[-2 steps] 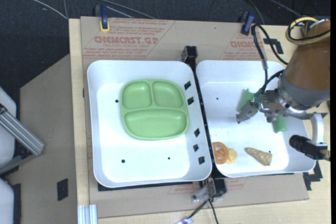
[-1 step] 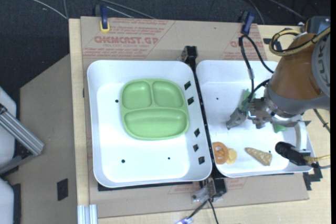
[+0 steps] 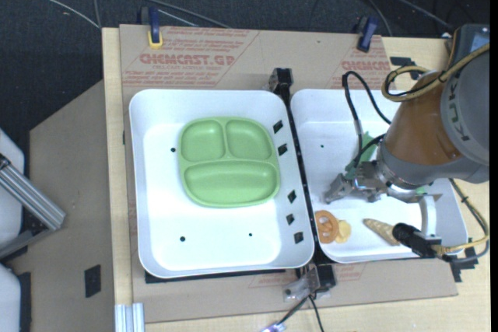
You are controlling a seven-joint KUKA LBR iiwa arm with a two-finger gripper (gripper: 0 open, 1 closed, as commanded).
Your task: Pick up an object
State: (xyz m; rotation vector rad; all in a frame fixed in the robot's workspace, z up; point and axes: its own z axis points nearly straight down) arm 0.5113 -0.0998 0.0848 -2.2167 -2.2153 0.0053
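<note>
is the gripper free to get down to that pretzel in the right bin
Probably yes. The gripper hangs in the right bin just above the pretzel, with bare bin floor between them. The cone-shaped piece lies off to the pretzel's side, apart from it.

Scene evenly and brightly lit from overhead. Mild glare noted on the white bins, whites near washed out. Shadows soft and faint. Slight softness throughout; dark floor underexposed.

Table: flat, covered by printed brown cardboard. Two shallow white bins rest directly on it, side by side and touching along a black divider strip: left bin, right bin. Two clamps, one and another, grip the table's far edge.
</note>
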